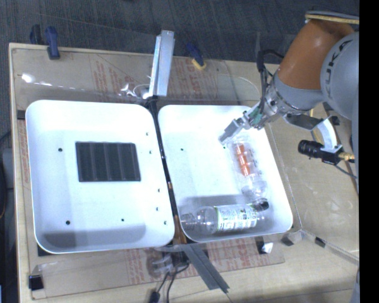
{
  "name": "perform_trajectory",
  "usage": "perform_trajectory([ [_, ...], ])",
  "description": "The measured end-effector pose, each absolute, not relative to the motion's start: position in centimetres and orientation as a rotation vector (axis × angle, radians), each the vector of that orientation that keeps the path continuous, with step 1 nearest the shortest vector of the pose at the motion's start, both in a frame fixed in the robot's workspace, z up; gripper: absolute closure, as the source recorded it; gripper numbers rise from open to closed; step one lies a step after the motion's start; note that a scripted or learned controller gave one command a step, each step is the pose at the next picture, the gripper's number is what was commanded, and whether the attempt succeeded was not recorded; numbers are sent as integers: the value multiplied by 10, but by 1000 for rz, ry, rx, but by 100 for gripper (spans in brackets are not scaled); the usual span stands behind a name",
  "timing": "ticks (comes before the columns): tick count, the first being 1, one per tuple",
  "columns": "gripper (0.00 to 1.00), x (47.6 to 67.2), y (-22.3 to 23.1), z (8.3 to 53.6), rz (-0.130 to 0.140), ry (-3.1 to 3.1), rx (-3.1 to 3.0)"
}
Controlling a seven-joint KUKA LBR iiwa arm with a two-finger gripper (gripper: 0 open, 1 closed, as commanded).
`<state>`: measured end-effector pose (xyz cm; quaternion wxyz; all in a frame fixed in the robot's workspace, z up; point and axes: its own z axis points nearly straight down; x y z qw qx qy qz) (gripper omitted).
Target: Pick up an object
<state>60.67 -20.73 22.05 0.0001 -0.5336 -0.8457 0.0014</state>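
Observation:
In the right bin (196, 163) lie two clear plastic bottles. One with an orange label (245, 166) runs along the bin's right side, its black cap toward the near edge. The other, with a white label (224, 218), lies across the bin's near end. My gripper (234, 131) hangs over the far right part of this bin, just above the top end of the orange-label bottle. I see nothing held in it.
The left bin (57, 194) holds a dark ribbed rectangular slab (107, 161). A metal bar (161, 65) stands at the far edge between the bins. Blue clamps (52, 41) grip the bench's far side. A black cable fitting (316, 149) sticks out right of the right bin.

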Motion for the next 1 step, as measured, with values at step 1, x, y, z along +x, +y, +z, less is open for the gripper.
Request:
perform_trajectory([
  [1,0,629,-208,197,1,-2714,-1588],
])
